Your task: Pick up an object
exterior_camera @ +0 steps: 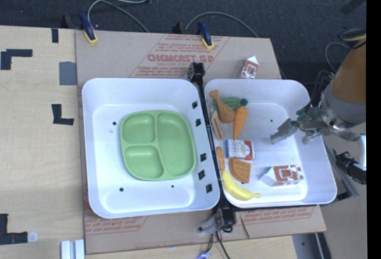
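Banana point(239, 190) sits at the right bin's point(297, 92) front edge, milk carton point(281, 174) beside it. Pincer point(296, 128) hovers just above the carton, spread open, gripping nothing.

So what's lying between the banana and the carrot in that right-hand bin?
In the camera view, between the banana and the carrot lie a small red-and-white carton and, below it, an orange bread-like piece, all along the right bin's left side.

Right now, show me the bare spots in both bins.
Left bin: floor bare around the green divided plate, widest along the near wall. Right bin: bare patch between the carrot and the gripper. Crowded along the divider, down to the banana.
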